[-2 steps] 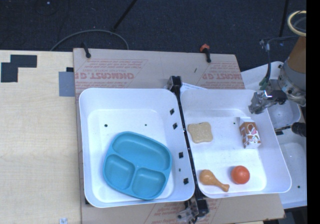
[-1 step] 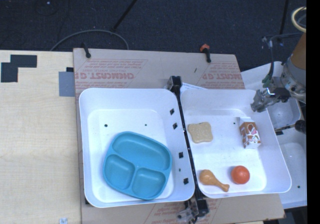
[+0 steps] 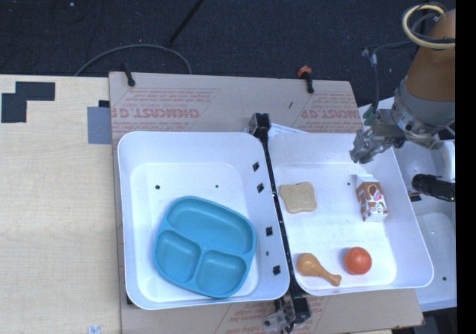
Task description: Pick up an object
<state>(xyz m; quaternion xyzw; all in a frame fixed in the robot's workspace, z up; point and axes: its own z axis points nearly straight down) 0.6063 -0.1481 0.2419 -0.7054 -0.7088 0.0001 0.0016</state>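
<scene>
Pincer (image 3: pixel 364 148) above glossy carton (image 3: pixel 371 201)

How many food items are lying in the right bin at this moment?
4. A slice of toast near the divider, a small carton toward the right wall, a chicken drumstick at the front, and a tomato beside it. None seems hidden.

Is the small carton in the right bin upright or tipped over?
Tipped: the carton lies flat on the right bin's floor, long printed side up.
</scene>
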